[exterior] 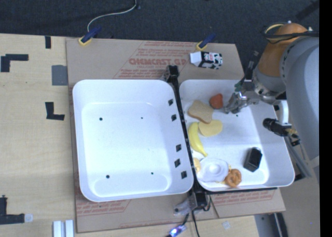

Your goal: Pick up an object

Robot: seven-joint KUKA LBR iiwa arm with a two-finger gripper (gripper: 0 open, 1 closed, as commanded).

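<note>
Arm is reaching in from the right, orange band [275, 57] sitting above the wrist; gripper [232, 106] is hovering low over the upper part of the right bin [270, 127], just right of a red item [216, 100]. Finger state: cannot tell, too small and dark against the bin floor; nothing visibly sitting between them. Right bin contents: red item near the top, a tan bread slice [200, 111] just below-left of it, a pale yellow chip-like piece [210, 128] touching the bread's lower edge, a banana [195, 139] lying along the left wall, a white round piece [213, 169] at the bottom, an orange pretzel-like piece [233, 178] just beside it, and a black block [252, 159] standing well apart toward the lower right. Left bin [124, 137] is lying beside it, walls touching at the centre. Both bins are resting on a cardboard sheet [150, 59] on the worktop [31, 127]. A small black-and-white carton [207, 59] is lying on the cardboard above the right bin.
</note>
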